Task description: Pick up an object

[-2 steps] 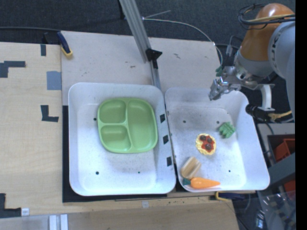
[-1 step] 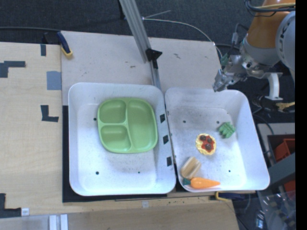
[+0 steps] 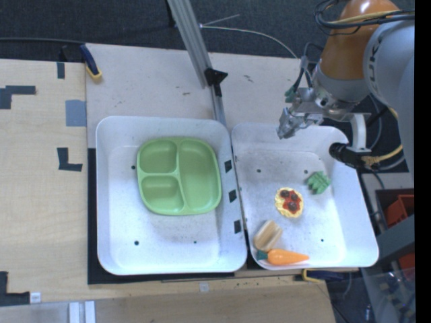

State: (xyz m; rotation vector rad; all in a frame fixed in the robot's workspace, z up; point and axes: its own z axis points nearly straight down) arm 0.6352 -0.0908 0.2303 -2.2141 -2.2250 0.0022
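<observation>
**Orange carrot and three other toys untouched; nothing lifted so far**

Grey and orange-banded, the arm is seen reaching in over the far rim of the right bin (image 3: 350, 200), with the jaws (image 3: 288, 128) hanging at that bin's far left corner. Whether the jaws are wide or narrow cannot be told, since the tips are small and dark against the bin wall; nothing is seen between them.

Four candidate objects are left lying on the bin floor, all on the near side of the jaws and well apart from them. A green toy vegetable (image 3: 318, 182) is placed nearest, toward the arm's side. A small toy pizza (image 3: 289, 202) is found just beyond it, roughly straight out from the jaws toward the near rim. A toy bread roll (image 3: 268, 234) and a toy carrot (image 3: 287, 256) are set farthest away, close together at the near rim, the carrot apparently against the wall.

A green divided plate (image 3: 179, 175) is held by the left bin (image 3: 114, 200), far to the side of the jaws across the shared wall.

By this evidence the task is judged barely begun: no object has been gripped or raised. A descent onto one chosen toy, a closing and a lift are all left to be done.
</observation>
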